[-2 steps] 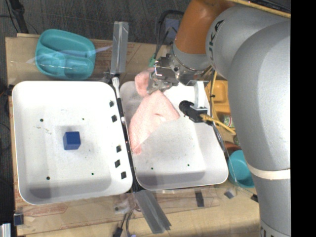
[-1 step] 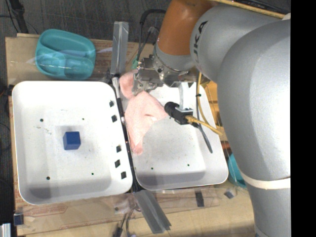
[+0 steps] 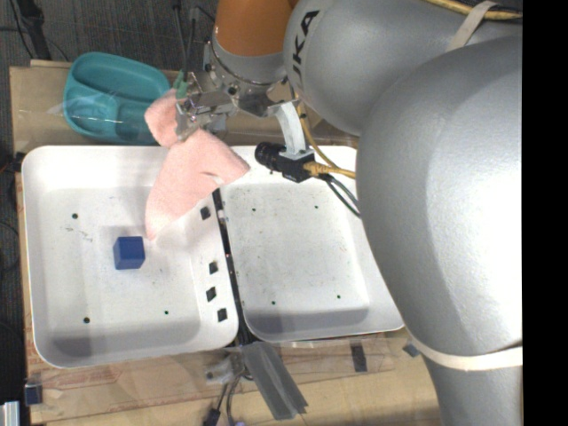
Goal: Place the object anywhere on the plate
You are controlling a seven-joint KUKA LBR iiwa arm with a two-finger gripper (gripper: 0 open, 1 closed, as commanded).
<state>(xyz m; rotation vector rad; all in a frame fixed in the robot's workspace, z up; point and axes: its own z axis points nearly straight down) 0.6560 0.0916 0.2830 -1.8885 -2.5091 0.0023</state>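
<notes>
Gripping a pink cloth (image 3: 188,174) in my tool (image 3: 189,116), soft and crumpled, draping down over the left bin (image 3: 53,176) near a blue cube (image 3: 129,252).

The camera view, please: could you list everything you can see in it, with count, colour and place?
Cloth: one, pink, hanging from the gripper over the far right corner of the left bin.
Block: one, blue, on the floor of the left bin.
Plate: one, teal, on the bench beyond the left bin's far edge.
Left bin: one, white, shallow.
Right bin: one, white, shallow, beside the left one.
Bench: one, light wood, under both bins.
Cable: yellow and black, running over the right bin's far edge.
Arm: one, grey with an orange band, reaching in from the right.
Gripper: one, metal, pinching the cloth's top.
</notes>
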